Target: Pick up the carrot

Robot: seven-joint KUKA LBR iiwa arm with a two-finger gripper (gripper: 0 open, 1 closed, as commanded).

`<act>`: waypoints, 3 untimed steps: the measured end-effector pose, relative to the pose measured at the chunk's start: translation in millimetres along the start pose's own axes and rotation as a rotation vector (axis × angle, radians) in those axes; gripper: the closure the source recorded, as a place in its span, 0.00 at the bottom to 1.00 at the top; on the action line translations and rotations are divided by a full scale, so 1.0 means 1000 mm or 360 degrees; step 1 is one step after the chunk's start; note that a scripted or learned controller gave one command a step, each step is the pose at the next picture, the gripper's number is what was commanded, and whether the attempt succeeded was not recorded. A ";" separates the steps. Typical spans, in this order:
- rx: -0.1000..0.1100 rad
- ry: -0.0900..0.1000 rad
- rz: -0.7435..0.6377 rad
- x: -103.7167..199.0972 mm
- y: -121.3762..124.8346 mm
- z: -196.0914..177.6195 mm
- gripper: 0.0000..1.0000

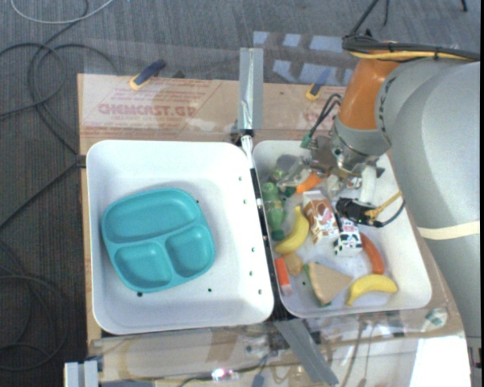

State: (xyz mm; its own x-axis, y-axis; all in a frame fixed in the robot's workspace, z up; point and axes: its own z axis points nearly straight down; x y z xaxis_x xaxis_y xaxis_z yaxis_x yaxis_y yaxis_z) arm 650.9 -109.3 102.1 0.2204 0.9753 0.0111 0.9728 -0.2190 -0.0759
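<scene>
An orange carrot-like piece (309,183) lies in the upper part of the right bin (411,290), partly hidden under the gripper. My gripper (321,168) hangs low over that spot, below the orange wrist band, and sits right above or against the piece. A second thin orange stick (282,274) lies along the bin's left wall, lower down. I cannot tell which of the two is the carrot.
The right bin also holds two bananas (294,234) (371,287), green items (273,204), small cartons (321,220), a sandwich wedge (327,282) and a red-orange sausage shape (373,255). The left bin (129,161) holds a teal divided tray (158,239).
</scene>
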 end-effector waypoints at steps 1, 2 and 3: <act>0.0018 -0.0014 -0.0002 -0.001 -0.003 -0.007 1.00; -0.0119 -0.0021 -0.0038 0.065 -0.003 -0.081 1.00; -0.0117 -0.0024 -0.0036 0.065 -0.003 -0.080 0.00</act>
State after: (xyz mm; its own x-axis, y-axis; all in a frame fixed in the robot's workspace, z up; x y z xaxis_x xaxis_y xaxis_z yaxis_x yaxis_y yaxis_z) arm 668.0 -47.9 183.2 0.1976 0.9803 -0.0029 0.9803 -0.1976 -0.0022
